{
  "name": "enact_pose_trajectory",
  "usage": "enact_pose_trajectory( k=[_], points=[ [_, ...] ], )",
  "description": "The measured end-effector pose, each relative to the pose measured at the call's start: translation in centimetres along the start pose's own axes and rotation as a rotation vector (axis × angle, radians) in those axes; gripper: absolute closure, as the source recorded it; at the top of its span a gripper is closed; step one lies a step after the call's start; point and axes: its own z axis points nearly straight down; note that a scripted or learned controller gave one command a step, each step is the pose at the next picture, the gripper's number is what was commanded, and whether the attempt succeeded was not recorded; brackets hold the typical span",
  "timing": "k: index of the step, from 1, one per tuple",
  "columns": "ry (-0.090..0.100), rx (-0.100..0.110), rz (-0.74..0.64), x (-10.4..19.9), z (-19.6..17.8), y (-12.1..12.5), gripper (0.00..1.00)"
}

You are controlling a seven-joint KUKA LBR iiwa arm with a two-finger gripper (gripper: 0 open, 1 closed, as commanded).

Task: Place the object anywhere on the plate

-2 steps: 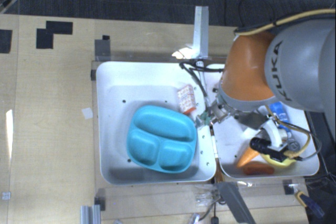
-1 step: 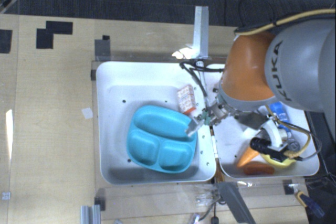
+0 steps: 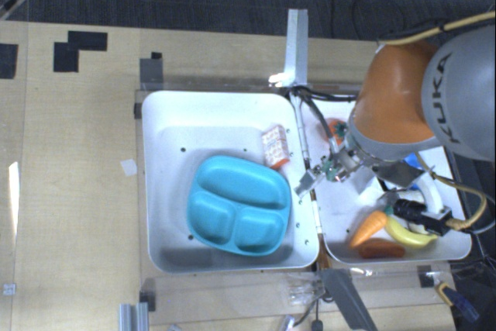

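Inside left bin (image 3: pixel 163 167), blue plate (image 3: pixel 236 205)

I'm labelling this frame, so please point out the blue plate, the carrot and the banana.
blue plate (image 3: pixel 232 201): camera view, on the ridge between its compartments.
carrot (image 3: pixel 369 227): camera view, middle of its orange body.
banana (image 3: pixel 409 235): camera view, on its yellow curve beside the carrot.

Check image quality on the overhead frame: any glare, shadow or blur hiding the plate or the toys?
Camera view: even light; the blue plate is sharp, soft shadow under its lower-left edge. The left bin looks bright but not blown out. The arm looms large and soft, covering much of the right bin; the carrot and banana stay readable.
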Motion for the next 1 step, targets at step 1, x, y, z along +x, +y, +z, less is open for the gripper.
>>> enact_pose_trajectory(
  k=[1],
  points=[
    [-0.001, -0.001, -0.392, -7.69, -0.75, 2.1, 0.0]
  ],
)
